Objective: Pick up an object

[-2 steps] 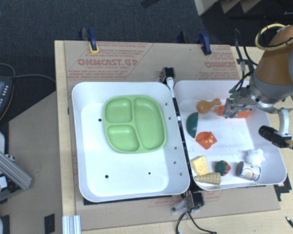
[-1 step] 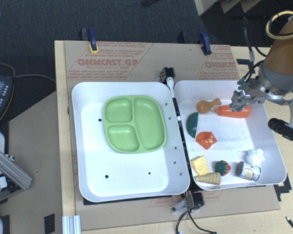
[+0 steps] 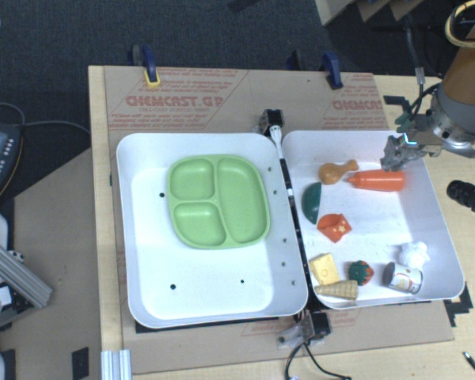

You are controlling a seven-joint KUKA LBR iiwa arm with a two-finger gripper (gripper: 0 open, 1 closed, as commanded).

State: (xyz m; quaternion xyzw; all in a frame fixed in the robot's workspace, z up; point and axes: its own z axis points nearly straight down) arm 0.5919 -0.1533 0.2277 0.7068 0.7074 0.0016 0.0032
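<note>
Holding one green divided plate [image 3: 219, 200], the left bin [image 3: 142, 283] adjoins the right bin [image 3: 439, 212] with eight toys; the gripper [image 3: 394, 158], grip state unreadable, hovers by the carrot [image 3: 377, 181].

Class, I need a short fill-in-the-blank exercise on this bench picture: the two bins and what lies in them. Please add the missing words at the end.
1. The green divided plate lies in the ____ bin of the camera view.
2. The green divided plate has ____ compartments.
3. The pincer hovers at the right end of the ____ carrot.
4. The cheese wedge is coloured ____.

Missing words: left; three; orange; yellow
</note>
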